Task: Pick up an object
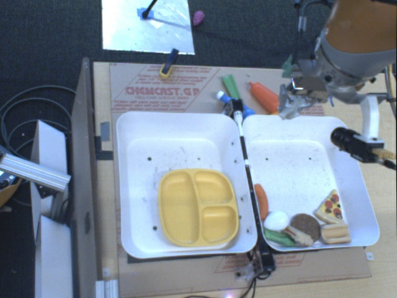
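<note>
I see the gripper point(290, 107) over the right bin's point(356, 185) far edge; jaw state unreadable, arm top cropped.

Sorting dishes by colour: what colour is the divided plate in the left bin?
Pale yellow divided plate, in the camera view.

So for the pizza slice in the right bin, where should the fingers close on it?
Judging by its pose, across the two straight sides near the wide crust end, coming straight down. The pizza slice lies flat by the right bin's near right wall, with the bread roll just below it, so a side approach looks blocked.
</note>
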Controlling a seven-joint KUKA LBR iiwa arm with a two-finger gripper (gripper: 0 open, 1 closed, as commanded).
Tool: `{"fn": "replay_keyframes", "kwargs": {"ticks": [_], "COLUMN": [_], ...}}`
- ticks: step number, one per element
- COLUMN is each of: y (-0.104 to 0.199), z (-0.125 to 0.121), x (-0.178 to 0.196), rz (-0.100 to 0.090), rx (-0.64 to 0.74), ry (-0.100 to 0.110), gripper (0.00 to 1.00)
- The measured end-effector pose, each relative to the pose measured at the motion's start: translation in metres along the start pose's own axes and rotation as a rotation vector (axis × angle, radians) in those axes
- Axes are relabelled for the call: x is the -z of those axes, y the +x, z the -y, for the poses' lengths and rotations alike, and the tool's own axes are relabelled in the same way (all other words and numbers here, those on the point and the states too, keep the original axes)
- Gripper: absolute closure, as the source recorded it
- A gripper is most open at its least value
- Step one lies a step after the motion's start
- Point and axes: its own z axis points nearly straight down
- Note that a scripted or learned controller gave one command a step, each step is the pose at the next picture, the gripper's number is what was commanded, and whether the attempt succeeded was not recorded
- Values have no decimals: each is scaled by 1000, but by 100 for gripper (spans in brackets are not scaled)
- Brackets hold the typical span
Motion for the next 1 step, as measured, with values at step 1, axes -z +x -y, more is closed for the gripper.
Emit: {"fn": "replay_keyframes", "kwargs": {"ticks": [1], "y": [53], "z": [7], "x": [-38], "rz": [0], "rx": [5], "ry": [22], "gripper": [100]}}
